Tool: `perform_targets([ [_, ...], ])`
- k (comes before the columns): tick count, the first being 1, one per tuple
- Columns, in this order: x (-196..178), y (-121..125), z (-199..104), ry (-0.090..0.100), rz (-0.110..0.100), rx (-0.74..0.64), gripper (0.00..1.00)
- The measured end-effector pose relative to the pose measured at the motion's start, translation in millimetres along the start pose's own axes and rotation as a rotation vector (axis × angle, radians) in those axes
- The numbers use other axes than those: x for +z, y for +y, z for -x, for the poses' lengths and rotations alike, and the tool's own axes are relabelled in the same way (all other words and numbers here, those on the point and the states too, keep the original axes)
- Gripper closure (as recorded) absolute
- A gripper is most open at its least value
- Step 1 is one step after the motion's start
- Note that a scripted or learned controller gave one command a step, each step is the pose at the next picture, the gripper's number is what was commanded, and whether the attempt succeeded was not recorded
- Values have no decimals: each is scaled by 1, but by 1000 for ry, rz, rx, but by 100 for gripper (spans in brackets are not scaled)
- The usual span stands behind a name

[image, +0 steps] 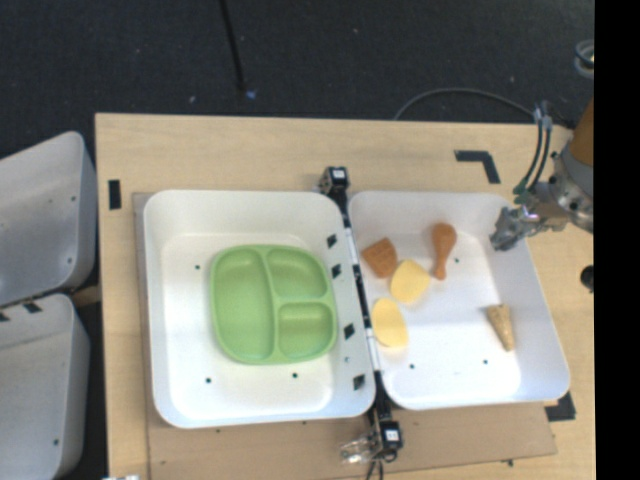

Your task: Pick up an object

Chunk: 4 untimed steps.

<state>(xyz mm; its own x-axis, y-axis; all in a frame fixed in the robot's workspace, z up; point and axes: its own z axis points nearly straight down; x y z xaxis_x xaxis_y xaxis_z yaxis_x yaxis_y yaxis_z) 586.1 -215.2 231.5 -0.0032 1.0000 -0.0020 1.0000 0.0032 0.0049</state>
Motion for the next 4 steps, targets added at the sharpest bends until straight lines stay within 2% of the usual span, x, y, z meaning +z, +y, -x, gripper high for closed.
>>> perform_targets([
  [1,-14,1,1,0,-1,-1,100],
  [2,-8,19,-50,2,-3,-3,100],
  [3,1,25,-100,2,-5,-3,100],
  [4,-2,35,-163,3,-2,-5,100],
])
